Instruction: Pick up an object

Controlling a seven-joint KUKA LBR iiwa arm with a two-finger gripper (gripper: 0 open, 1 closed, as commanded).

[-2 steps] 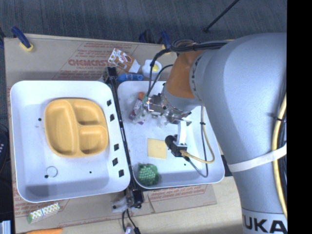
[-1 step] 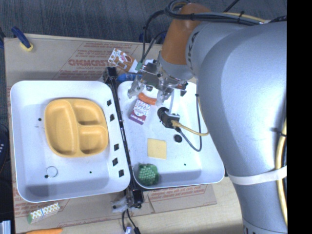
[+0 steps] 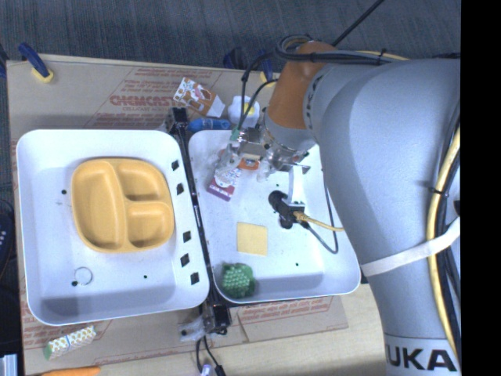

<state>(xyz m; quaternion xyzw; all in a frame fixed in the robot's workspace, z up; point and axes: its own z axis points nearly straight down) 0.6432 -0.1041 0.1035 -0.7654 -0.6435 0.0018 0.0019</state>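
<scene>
Large black letters reading "UKA" stand on the lower part of the grey robot arm (image 3: 419, 351) at the bottom right, and red printed lettering runs across the flat brown cardboard sheet (image 3: 117, 92), too blurred to read with any certainty.

grey arm (image 3: 391, 139), orange wrist band (image 3: 291, 92)

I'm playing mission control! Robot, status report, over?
Tool at right bin's far end. Purple-ended packet beside it, grip unconfirmed. Yellow square, green ball well clear.
</scene>
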